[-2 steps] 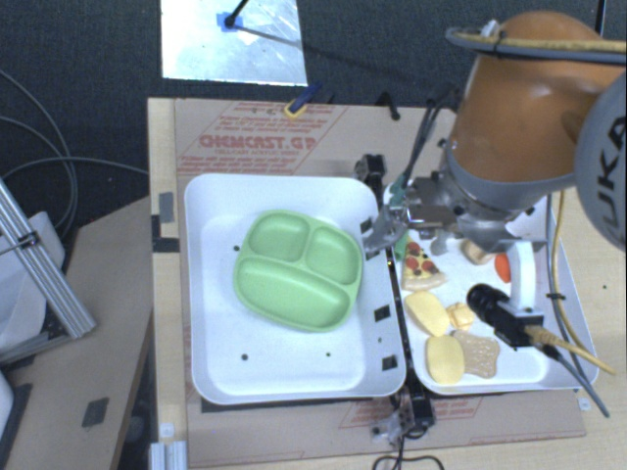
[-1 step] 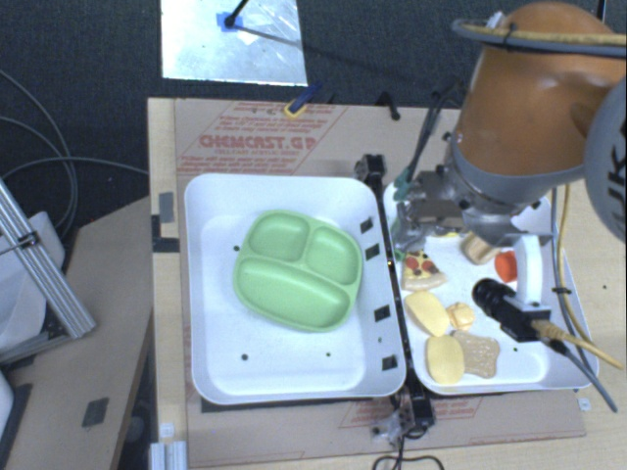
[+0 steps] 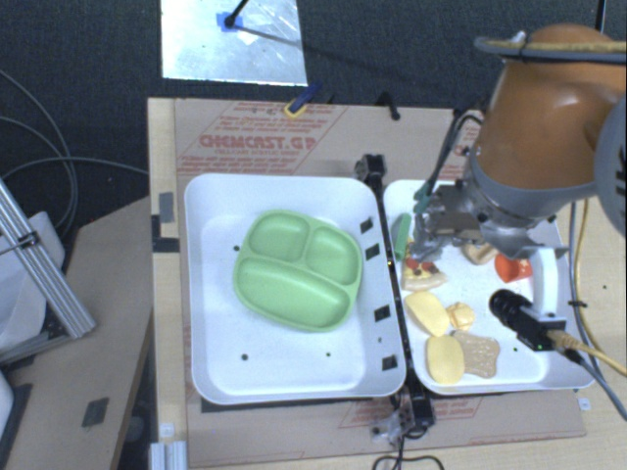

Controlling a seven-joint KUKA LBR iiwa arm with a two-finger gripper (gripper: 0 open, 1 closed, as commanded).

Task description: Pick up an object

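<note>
Hovering claw (image 3: pixel 423 253), jaw state unclear, sits directly above small wedge-shaped food piece (image 3: pixel 423 278); yellow pieces (image 3: pixel 428 312) lie just below.

You're looking at a robotics lab: two white bins (image 3: pixel 211 292) sit on a cardboard sheet (image 3: pixel 257 137) over the desk (image 3: pixel 108 262), with loose cables (image 3: pixel 59 179) and aluminium framing (image 3: pixel 39 272).

Tray (image 3: pixel 299 270) in left bin (image 3: pixel 211 360)
</note>
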